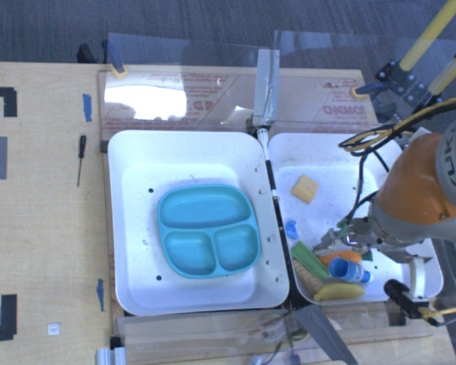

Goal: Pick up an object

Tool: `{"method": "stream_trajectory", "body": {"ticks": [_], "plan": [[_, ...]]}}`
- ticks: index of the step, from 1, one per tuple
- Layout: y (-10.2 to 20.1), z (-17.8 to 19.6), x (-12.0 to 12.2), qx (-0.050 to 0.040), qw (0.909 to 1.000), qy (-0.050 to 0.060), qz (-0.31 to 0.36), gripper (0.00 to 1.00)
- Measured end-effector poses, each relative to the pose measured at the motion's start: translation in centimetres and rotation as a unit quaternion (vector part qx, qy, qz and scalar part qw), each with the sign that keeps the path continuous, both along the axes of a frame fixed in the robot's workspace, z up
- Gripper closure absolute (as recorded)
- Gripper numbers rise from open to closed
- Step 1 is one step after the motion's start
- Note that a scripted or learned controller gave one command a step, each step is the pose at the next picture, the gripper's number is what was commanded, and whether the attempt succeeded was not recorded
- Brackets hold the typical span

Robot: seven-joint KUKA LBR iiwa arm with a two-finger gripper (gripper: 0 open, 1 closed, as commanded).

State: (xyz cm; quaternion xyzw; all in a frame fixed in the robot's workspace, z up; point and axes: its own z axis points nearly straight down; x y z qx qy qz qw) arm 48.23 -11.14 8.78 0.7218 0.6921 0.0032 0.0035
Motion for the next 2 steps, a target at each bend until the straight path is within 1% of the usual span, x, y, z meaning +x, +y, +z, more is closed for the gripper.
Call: {"method": "stream_trajectory", "body": {"ticks": [1,2], "plan": [[0.0,1.1,0.2,-0.0010,1.0000,-0.003,-0.001,1.00],[0.3,14.2,0.0,-0.0003,1.0000,-0.001,-0.005,1.00]]}}
